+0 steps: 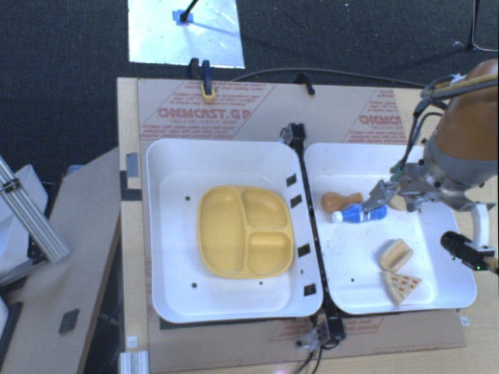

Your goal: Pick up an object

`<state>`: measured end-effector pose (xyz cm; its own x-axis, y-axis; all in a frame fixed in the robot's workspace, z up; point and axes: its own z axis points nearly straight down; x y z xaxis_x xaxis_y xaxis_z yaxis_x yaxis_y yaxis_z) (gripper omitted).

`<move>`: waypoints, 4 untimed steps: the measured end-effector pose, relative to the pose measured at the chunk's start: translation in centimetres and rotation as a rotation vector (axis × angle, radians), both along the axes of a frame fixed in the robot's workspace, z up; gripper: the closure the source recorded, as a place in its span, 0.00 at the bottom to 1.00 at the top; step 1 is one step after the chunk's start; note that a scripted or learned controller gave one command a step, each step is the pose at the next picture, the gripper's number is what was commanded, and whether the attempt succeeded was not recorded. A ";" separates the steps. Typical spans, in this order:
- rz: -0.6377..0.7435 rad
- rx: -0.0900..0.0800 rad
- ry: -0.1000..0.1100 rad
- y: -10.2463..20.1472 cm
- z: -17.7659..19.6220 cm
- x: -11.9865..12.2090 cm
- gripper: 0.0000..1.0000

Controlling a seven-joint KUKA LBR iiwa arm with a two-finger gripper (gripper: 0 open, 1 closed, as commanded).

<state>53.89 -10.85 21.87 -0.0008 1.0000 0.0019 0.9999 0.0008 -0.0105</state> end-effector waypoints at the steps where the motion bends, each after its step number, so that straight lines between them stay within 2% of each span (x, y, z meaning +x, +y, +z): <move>1: 0.002 -0.001 -0.011 0.0 0.6 0.3 0.00; 2: 0.000 -0.001 -0.007 -0.2 -5.3 -0.6 0.00; 4: 0.001 -0.001 -0.008 0.0 -13.6 -0.5 0.00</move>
